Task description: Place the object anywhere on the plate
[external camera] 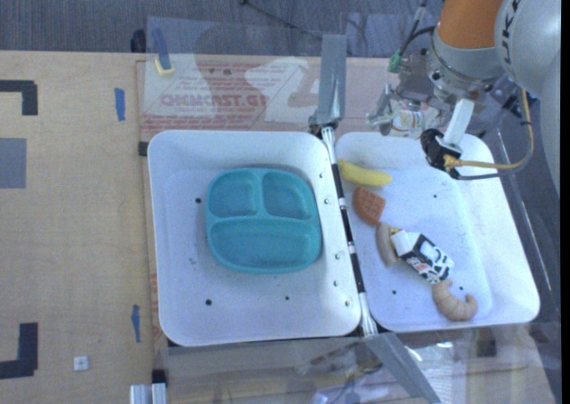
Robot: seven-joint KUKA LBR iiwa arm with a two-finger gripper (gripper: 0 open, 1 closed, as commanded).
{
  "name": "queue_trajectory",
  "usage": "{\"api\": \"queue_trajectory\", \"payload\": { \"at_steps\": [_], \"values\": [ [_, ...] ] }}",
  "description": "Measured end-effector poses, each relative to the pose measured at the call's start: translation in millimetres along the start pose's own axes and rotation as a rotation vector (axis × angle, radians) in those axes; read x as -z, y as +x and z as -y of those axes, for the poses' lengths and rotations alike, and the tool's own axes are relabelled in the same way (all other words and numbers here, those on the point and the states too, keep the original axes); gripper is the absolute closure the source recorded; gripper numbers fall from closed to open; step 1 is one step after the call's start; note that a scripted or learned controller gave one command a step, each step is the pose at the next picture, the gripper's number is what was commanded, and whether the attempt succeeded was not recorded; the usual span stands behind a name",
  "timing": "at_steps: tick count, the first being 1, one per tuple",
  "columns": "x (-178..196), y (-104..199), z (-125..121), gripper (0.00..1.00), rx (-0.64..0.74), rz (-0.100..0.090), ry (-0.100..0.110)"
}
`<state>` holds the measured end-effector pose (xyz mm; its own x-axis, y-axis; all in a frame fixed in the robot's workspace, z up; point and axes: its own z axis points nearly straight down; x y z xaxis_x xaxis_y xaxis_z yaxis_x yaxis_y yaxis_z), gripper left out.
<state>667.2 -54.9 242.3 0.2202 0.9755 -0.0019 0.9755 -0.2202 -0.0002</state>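
Toy food in the right bin (499, 242), teal plate (264, 219) bare in the left bin (178, 242).

Taking the plate as the mark: it lies flat in the middle of the left bin, its three compartments holding nothing. Just right of it, past the wall between the bins, a yellow banana (364, 174) lies near the right bin's far edge, with an orange-red piece (370, 205) just below it. Further right and nearer the camera sit a black-and-white cow toy (425, 258) against a tan strip (386, 246), then a croissant (456, 303). The gripper (411, 117) hangs over the right bin's far rim, well apart from the plate; whether it is open or closed, I cannot tell.
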Motion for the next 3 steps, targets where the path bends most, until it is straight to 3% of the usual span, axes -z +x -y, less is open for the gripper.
{"api": "queue_trajectory", "payload": {
  "at_steps": [1, 2, 3],
  "values": [
    [-9, 63, 61, 1.0, 0.015, -0.002, 0.002],
    [-54, 146, 79, 1.0, 0.288, -0.002, 0.002],
    [-53, 146, 78, 0.0, 0.287, -0.002, 0.001]
  ]
}}
